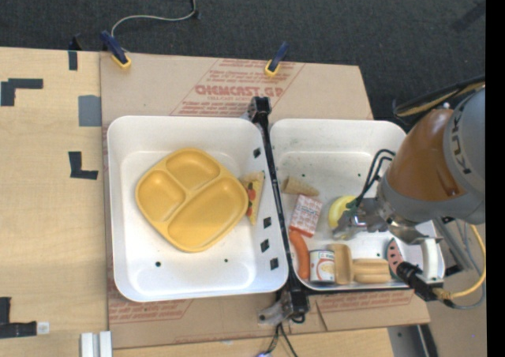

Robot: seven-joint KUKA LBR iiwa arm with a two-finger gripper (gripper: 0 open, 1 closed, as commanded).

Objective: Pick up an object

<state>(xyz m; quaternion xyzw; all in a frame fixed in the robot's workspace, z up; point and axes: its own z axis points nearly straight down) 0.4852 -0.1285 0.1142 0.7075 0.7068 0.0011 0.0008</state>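
- Because the arm [438,166] reached in from the right and hung low over the right bin [331,130], its tool [357,217] sat right against the yellow, banana-like toy [342,207], which looked like the object it was set to pick.
- How far the tool stood open could not be told, and nothing could be seen held in it; the wrist hid most of it.
- The yellow toy lay near the middle of the right bin, just beside a small red-and-white packet [307,212].
- Along the near edge of that bin lay a red sausage-shaped toy [300,251], a small printed can [321,265] and a tan bread-like roll [363,270], packed close together, probably because loose items slide toward the lower wall.
- A small tan piece [299,186] rested apart, further up the bin floor.
- The left bin [126,213] held a yellow divided plate [192,199], lying flat and turned at an angle, with a small striped toy [253,192] wedged between the plate and the dividing wall.
- Both bins sat side by side on a cardboard sheet [229,87], which was clipped to the desk [47,189] by two yellow-and-blue clamps [116,49], likely to keep the setup from shifting.
- Judging from the clutter, a clean grasp would call for taking the yellow toy without catching the packet.
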